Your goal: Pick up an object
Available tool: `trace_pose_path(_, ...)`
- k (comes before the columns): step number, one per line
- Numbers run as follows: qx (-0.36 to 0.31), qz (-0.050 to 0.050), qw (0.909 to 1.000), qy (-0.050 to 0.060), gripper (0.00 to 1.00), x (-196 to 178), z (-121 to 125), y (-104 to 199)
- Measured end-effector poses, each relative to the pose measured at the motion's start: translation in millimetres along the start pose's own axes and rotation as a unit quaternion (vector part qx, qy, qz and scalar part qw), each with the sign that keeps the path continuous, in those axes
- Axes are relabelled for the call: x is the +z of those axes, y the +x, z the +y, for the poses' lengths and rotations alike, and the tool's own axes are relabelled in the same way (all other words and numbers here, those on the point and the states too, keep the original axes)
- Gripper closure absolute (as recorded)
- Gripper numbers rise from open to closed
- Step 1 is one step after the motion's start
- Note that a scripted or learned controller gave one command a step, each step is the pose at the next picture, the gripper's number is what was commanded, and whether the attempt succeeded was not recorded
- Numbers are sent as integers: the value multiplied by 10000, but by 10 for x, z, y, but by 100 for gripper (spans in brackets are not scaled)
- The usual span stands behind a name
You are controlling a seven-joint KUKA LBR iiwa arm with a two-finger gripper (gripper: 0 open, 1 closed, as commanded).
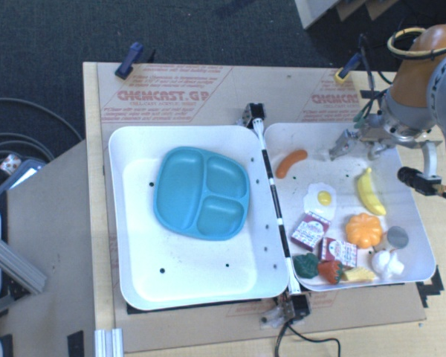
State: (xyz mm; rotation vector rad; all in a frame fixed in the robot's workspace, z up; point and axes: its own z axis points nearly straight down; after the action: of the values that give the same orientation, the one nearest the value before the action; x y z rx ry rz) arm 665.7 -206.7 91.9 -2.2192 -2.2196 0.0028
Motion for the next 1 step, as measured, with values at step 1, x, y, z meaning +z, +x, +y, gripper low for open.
trace_pose_path(1, -9, -13, 10000, -21, 100, -122, 16, 0)
